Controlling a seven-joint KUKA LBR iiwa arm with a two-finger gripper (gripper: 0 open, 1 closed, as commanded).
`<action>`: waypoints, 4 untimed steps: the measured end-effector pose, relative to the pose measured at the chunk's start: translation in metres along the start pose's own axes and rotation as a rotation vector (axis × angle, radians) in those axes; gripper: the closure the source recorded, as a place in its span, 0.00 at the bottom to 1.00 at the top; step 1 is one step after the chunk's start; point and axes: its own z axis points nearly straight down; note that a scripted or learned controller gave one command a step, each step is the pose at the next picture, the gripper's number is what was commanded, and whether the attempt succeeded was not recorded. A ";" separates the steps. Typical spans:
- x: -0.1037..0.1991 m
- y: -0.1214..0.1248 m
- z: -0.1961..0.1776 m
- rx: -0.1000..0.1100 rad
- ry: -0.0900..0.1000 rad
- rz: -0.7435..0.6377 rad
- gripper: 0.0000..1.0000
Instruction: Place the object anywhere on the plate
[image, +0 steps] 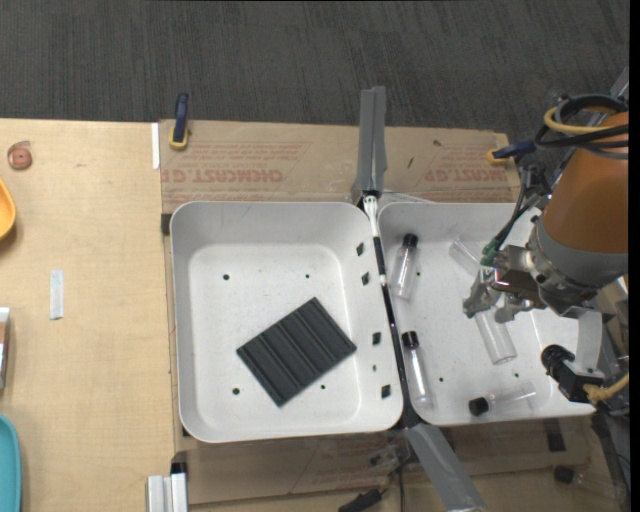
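One arm (590, 215) hangs above the right bin (440, 215), its gripper (490, 300) over clear tubes (495, 340); grip state unclear.

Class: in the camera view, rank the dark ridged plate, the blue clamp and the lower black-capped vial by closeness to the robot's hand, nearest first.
From the hand:
1. Lower black-capped vial, right bin's left wall.
2. Dark ridged plate, left bin.
3. Blue clamp, bench's far left edge.
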 end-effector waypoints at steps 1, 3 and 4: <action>0.068 -0.021 0.053 0.001 0.001 -0.038 1.00; 0.166 0.088 0.052 -0.001 -0.001 -0.285 1.00; 0.210 0.067 -0.019 -0.002 -0.001 -0.460 1.00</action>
